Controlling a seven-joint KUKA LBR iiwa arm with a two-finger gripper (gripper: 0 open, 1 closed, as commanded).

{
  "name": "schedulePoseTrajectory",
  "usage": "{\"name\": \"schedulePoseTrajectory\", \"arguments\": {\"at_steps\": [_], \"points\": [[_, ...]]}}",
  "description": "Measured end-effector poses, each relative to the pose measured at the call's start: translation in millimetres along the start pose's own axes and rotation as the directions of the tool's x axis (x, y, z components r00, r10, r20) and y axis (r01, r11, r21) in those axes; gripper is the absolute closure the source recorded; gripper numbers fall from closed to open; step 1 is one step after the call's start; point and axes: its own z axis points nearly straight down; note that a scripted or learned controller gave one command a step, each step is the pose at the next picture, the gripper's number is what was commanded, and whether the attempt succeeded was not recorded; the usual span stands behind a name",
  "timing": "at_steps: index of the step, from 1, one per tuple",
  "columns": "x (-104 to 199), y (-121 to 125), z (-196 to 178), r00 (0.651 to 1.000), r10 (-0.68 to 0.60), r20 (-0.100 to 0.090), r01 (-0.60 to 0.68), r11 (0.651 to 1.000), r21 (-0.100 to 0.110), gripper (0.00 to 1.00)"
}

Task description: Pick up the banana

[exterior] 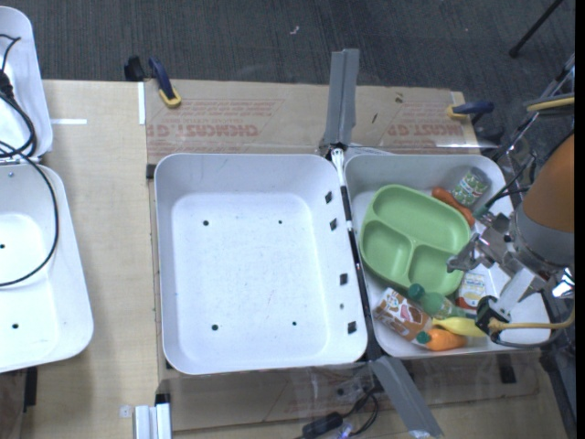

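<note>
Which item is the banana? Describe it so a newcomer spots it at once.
Take the shallow white bin on the view's right, holding a green divided plastic plate. Near its front edge, below the plate, lies the banana: a small curved yellow piece beside a round orange fruit and a brown snack packet, the only yellow among them.

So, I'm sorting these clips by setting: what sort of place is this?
Probably a robotics lab bench: a left bin and right bin sit side by side on a board held by a clamp, a robot arm reaches over the right bin, where a banana and green plate lie.
</note>
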Motion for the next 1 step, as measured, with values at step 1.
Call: {"name": "schedulePoseTrajectory", "arguments": {"at_steps": [1], "points": [[13.4,-13.3,50.1,0.999,-0.041,-0.001,0.041,0.999,0.001,0.00]]}}
